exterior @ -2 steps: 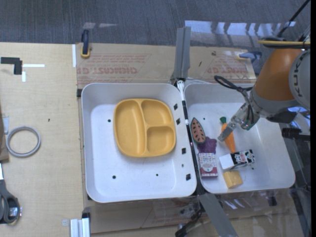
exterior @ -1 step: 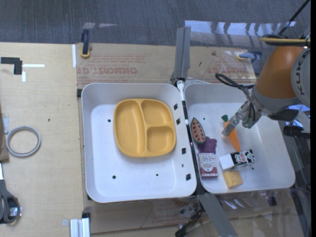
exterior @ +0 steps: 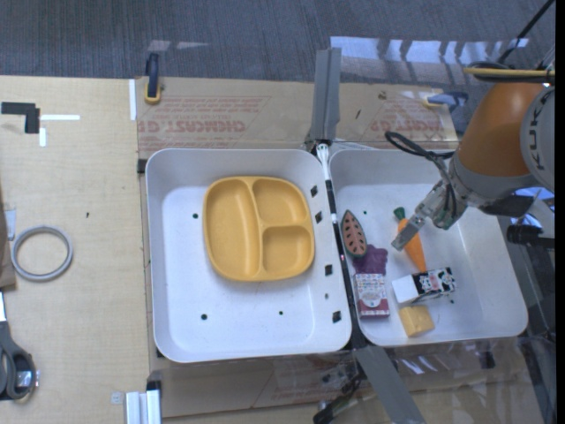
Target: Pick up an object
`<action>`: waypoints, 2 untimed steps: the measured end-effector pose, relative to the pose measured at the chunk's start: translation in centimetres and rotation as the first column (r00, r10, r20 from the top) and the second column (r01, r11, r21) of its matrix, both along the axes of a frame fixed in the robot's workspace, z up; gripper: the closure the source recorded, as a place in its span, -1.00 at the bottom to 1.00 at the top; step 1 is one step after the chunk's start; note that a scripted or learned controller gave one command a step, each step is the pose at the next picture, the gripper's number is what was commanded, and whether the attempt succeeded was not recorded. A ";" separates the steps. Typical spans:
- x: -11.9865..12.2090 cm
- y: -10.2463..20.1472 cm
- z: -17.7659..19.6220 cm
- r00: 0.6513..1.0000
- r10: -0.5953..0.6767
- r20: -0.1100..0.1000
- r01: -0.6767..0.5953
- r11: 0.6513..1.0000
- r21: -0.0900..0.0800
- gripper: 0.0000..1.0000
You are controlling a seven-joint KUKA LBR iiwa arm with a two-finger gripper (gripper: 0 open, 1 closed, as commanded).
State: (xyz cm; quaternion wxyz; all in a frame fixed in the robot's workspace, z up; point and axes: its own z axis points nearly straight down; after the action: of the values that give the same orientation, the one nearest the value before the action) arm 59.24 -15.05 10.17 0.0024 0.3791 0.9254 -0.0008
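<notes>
The right bin (exterior: 494,316) holds several small objects. An orange carrot (exterior: 414,250) with a green top lies near its middle. My gripper (exterior: 417,224) hangs right over the carrot's upper end, reaching down from the right on the grey and orange arm (exterior: 499,140). To the left lie a watermelon slice (exterior: 353,232) and a purple toy (exterior: 376,258). In front of them are a red and white carton (exterior: 371,294), a white cow-print carton (exterior: 425,283) and a yellow block (exterior: 416,321).
The left bin (exterior: 177,316) holds a yellow divided plate (exterior: 259,228). A metal divider (exterior: 325,95) runs between the bins at the back. A grey tape ring (exterior: 39,253) lies on the bench at far left.
</notes>
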 end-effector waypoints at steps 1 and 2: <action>-2.7 -0.1 -1.1 0.949 -0.314 -0.006 0.314 0.949 0.003 -1.00; -2.6 -0.1 -0.2 0.950 -0.312 -0.004 0.312 0.950 0.001 1.00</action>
State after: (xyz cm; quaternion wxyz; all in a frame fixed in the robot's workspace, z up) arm 56.60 -15.14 10.01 0.0002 0.5207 0.8537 -0.0009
